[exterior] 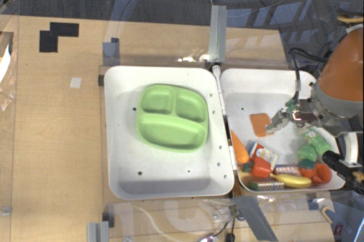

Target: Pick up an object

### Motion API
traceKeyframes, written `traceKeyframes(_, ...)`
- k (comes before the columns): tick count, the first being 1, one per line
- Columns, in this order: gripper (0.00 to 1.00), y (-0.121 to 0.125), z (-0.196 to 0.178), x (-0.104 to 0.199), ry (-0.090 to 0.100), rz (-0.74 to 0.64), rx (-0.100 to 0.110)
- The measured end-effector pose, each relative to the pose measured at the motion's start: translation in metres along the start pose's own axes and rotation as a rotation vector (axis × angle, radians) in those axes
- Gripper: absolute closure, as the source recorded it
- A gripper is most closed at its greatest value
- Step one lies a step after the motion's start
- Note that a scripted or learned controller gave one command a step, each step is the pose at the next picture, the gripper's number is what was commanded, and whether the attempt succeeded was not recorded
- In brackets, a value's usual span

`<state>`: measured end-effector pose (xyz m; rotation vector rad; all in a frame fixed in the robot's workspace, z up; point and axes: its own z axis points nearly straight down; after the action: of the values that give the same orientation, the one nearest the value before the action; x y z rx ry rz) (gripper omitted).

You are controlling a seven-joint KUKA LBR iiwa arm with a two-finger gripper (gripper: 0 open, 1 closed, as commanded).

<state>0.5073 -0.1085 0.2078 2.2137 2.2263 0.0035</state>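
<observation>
My gripper (pixel 282 119) hangs over the middle of the right bin (pixel 250 84), reaching in from the right. It sits just right of a flat orange piece (pixel 260 124) lying on the bin floor. Nothing shows between its tips. Along the bin's front lie a carrot (pixel 240 148), a red pepper-like toy (pixel 261 168), a yellow banana (pixel 292 180), a small packet (pixel 265 153) and a tomato-like toy (pixel 319 172). A green toy (pixel 314 147) rests at the right, under the arm.
The left bin (pixel 122 121) holds a green sectioned plate (pixel 172 116) at its centre. A metal divider (pixel 223 121) runs between the bins. The arm's orange band (pixel 344 65) looms over the right bin's right side. Cables trail at the back right.
</observation>
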Motion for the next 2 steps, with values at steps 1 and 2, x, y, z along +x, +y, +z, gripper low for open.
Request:
traceKeyframes(1,0.00,0.0131,-0.0133,0.0231,0.000,0.206,0.000)
traceKeyframes(2,0.00,0.0126,-0.0037,0.0241,0.000,0.186,0.001)
